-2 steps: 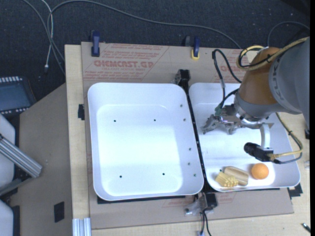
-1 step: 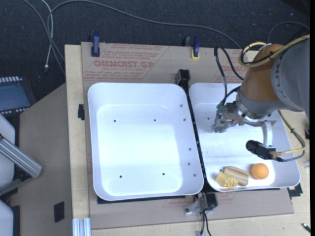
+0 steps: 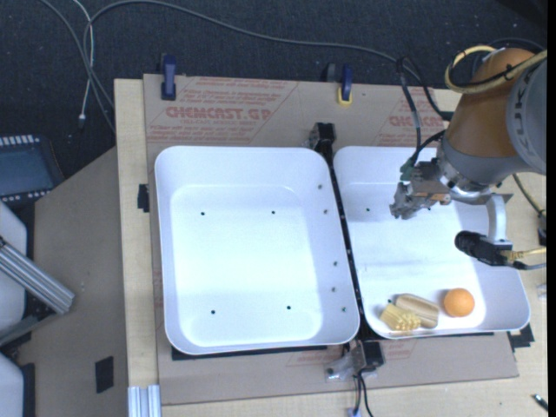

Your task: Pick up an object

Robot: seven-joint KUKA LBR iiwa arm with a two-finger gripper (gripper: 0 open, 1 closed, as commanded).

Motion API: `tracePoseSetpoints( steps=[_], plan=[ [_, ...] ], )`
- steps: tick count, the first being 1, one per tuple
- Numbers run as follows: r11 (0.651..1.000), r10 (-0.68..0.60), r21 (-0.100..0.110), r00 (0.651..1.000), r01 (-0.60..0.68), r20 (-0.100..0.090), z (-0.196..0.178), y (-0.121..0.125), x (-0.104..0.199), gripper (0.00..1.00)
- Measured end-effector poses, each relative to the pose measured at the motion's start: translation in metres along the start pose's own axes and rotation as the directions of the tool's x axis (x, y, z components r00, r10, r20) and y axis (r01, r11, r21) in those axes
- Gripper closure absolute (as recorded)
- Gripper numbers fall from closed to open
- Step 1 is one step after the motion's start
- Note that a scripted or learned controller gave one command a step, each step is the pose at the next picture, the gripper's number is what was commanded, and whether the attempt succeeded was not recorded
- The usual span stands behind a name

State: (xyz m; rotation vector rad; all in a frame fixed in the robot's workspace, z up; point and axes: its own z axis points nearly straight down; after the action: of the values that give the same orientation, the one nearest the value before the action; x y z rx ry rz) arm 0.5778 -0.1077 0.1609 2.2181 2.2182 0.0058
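The two-finger gripper is positioned over the right white bin, well apart from the round orange ball at its near edge. Jaw state cannot be told. Nothing is seen held, so approach is judged pending.

Bins: you have two white ones, left bin and right bin.
Orange ball: one.
Tan roll: one.
Yellow corn piece: one.
Blue clamps: two, left clamp, right clamp.

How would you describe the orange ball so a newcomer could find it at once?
Start at the right-hand white bin, the one the arm reaches over. Look along its near edge, where three small items sit together. The orange ball is rightmost, round and bright, unlike the tan oblong piece and the yellow corn cob beside it.
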Motion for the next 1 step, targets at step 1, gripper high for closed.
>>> tracePoseSetpoints(
  steps=[1],
  plan=[
    [1.0,0.0,0.002,1.0,0.0,0.0,-0.0454,-0.006,0.0004,1.0]
  ],
)
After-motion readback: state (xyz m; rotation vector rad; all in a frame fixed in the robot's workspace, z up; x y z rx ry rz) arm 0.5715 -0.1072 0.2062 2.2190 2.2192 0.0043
